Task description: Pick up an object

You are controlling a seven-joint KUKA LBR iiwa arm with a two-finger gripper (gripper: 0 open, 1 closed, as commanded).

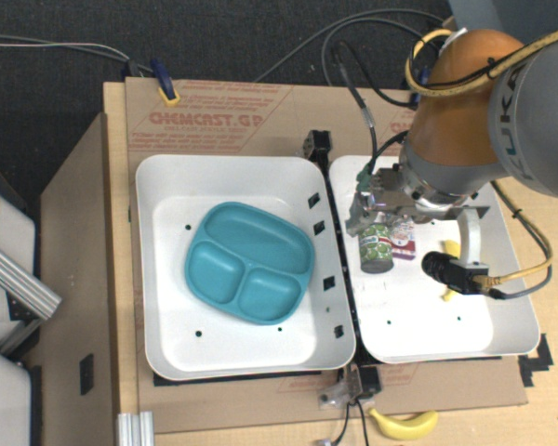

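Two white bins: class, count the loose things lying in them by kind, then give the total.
Teal divided plate: 1
Green-labelled jar: 1
Small pink-and-white packet: 1
Total: 3 that can be clearly made out.

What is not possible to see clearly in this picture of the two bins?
Camera view:
- The gripper is covered from above by the arm; whether it holds the small jar cannot be told.
- The far part of the right bin is hidden under the arm.
- The jar's label is too small to read.
- The pink and white packet is partly covered; what it is stays unclear.
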